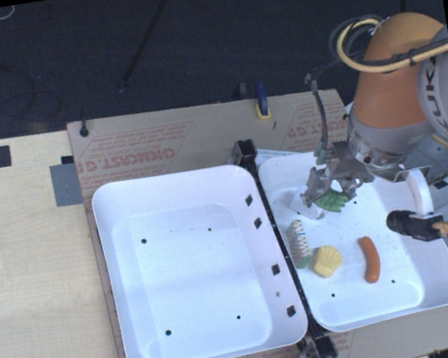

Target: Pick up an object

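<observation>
The arm reaches in from the right, its orange band bulging above the wrist, and the gripper hangs low over the right-hand bin, near that bin's far edge. From here I can't make out whether the jaws are apart or together; the metal parts blur into each other. Right under them, touching or nearly so, sits a small green toy, but I cannot say it is actually held.

Further toward the near edge of the same bin lie three more things. A yellow corn-like piece sits close to the bin's left wall, and just beside it, closer still to that wall, is a pale ribbed object with a bit of green at its lower end. A little to the right, apart from the corn piece, an orange-red sausage lies lengthwise, pointing from far edge to near edge.

The left-hand bin stands alongside, the two bins touching along a dark seam with clips. Both rest on a cardboard sheet spread over the counter, whose pale wood shows to the left.
</observation>
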`<action>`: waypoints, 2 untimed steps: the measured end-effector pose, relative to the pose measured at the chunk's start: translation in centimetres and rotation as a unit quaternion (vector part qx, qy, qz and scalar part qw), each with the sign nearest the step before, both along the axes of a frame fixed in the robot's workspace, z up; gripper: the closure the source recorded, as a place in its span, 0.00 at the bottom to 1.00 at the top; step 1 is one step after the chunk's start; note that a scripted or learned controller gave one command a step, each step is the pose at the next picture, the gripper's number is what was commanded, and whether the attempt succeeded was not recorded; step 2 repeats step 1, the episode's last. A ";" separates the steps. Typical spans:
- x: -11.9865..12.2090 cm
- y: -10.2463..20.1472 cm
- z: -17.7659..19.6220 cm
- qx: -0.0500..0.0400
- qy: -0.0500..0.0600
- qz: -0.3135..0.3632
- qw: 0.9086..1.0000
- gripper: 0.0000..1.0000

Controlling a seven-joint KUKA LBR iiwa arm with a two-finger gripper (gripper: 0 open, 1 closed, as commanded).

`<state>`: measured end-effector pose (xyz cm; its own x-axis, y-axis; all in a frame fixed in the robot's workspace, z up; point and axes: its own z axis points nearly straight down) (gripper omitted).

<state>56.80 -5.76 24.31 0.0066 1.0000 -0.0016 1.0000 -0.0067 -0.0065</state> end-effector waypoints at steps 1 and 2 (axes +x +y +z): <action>0.9 0.4 -0.4 0.000 -0.002 0.004 1.000 1.00; 0.9 0.4 -0.4 0.000 -0.002 0.004 1.000 1.00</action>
